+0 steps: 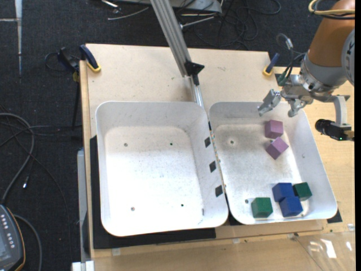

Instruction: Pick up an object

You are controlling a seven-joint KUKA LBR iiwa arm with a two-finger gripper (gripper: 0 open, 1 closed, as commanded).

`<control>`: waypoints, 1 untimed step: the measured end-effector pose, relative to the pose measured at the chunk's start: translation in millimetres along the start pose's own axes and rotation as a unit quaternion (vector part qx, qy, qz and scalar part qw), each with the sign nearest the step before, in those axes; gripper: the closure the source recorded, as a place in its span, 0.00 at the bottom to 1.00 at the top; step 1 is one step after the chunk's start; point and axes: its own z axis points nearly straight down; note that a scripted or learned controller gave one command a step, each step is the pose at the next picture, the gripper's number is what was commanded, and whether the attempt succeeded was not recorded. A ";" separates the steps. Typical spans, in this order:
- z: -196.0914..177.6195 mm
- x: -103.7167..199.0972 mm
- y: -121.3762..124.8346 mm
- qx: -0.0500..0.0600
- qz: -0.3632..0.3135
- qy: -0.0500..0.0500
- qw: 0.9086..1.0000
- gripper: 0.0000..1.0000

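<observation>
Currently I see two purple blocks in the right bin [316,168]: the upper purple block [273,129] toward the far end, the lower purple block [277,148] just beside it. Gripper [280,106] hovers above the bin's far rim, near the upper purple block, fingers spread wide with nothing between them. Two blue blocks [286,199] sit touching at the near end, flanked by a green cube [262,207] and a darker green cube [302,190]. Left bin [113,117] adjoins.
</observation>
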 end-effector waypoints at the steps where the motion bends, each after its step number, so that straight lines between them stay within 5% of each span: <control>1: 125.7 -41.9 -19.2 0.002 0.002 0.001 1.000 0.00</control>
